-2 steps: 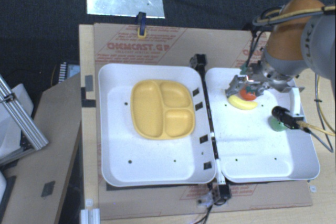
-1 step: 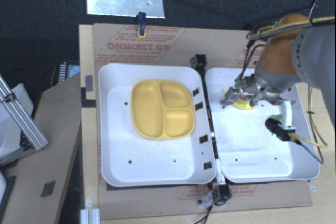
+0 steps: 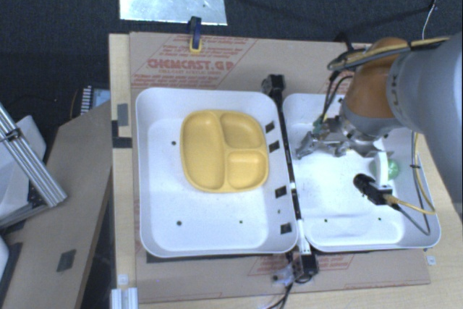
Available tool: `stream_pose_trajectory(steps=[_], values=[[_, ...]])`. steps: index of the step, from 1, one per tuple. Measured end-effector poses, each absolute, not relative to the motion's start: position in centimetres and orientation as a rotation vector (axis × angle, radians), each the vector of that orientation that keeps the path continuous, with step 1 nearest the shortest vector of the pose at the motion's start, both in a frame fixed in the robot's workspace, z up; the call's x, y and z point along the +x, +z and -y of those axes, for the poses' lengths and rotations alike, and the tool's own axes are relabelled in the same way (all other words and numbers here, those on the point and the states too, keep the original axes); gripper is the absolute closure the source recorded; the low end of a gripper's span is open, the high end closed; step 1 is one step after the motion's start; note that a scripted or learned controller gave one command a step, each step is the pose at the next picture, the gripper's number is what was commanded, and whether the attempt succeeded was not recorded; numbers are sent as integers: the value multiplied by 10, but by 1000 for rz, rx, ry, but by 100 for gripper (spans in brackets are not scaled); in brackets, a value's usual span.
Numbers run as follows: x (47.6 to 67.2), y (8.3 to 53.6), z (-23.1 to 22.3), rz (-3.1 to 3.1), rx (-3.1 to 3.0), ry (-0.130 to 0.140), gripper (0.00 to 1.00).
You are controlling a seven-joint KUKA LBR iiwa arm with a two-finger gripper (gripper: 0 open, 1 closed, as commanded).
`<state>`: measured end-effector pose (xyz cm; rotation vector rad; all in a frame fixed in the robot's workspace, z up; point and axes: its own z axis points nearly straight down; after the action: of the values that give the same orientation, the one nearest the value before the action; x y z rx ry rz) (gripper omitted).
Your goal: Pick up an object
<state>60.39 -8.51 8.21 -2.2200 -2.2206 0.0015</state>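
My gripper (image 3: pixel 319 144) is down low in the right bin (image 3: pixel 347 231), near its left wall at the upper part. Its metal end points left, toward the divider between the bins. A small green object (image 3: pixel 391 169) lies by the right bin's right wall, partly covered by the arm's wrist. In the left bin (image 3: pixel 159 228) a yellow divided plate (image 3: pixel 223 150) lies flat, well apart from the gripper. I see nothing between the gripper's tips.
A short black part with a yellow cable (image 3: pixel 373 191) juts from the arm over the right bin's middle. The grey arm with its orange band (image 3: pixel 369 94) covers the bin's upper right. Both bins sit on a cardboard sheet (image 3: pixel 192 63).
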Motion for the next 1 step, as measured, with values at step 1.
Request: stream_pose_trajectory(steps=[1], values=[[605, 95, 86, 2222, -2224, -2, 100]])
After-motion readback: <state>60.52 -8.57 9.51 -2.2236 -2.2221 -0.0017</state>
